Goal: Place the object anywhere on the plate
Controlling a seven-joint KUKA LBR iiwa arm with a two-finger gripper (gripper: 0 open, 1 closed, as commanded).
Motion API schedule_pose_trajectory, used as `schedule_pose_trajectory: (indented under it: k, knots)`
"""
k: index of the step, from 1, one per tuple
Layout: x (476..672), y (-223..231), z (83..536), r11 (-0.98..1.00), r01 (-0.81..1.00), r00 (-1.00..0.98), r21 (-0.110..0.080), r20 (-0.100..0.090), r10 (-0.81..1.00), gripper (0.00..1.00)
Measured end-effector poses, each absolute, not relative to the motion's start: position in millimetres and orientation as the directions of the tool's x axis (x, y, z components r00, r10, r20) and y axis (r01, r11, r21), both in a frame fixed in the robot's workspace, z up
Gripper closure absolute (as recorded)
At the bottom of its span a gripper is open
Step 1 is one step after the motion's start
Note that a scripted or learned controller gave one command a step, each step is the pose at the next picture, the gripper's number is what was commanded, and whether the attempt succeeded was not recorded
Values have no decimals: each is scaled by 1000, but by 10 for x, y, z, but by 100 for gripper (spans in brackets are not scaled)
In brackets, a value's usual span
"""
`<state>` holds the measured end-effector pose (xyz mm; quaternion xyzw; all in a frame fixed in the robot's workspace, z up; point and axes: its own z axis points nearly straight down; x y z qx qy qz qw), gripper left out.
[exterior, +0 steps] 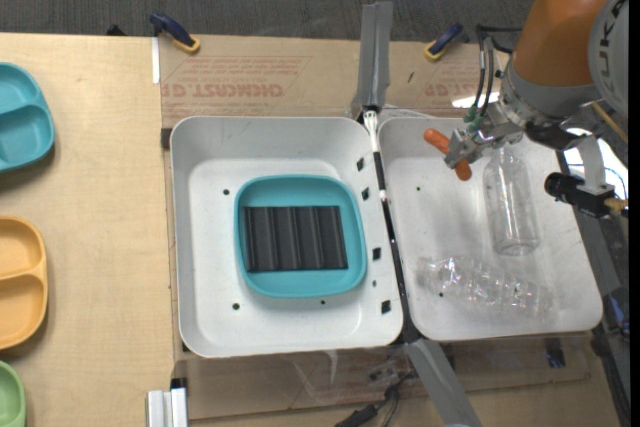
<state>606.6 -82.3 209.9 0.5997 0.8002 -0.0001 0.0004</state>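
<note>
Pale wood and brown cardboard are seen under two shallow white bins set side by side on the bench, with coloured divided trays lying off to the left. A teal plate with a dark ribbed centre is set in the left bin. In the right bin three things are spread: an orange marker near the far left corner, a clear plastic bottle laid with its long axis running roughly from the far edge toward the near edge, and a crumpled piece of clear plastic along the near side.

The gripper is poised over the far part of the right bin, at the end of the grey arm with its orange band. Its tip is seen right at the marker, with the bottle's neck just to its right. Whether the fingers are parted or closed cannot be told, and no object is seen held between them.

The marker is judged the likeliest object of the task, as it lies closest to the gripper. The plate lies well apart, to the left across the wall between the bins, so a leftward carry is called for once a grasp is made.
</note>
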Motion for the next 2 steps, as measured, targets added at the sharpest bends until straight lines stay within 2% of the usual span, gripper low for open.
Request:
schedule_pose_trajectory:
  k: [1,2]
  knots:
    - [5939,-1403,2163,321,947,-321,0,-2,947,100]
    - [5939,-1400,2162,321,947,-321,0,-2,947,0]
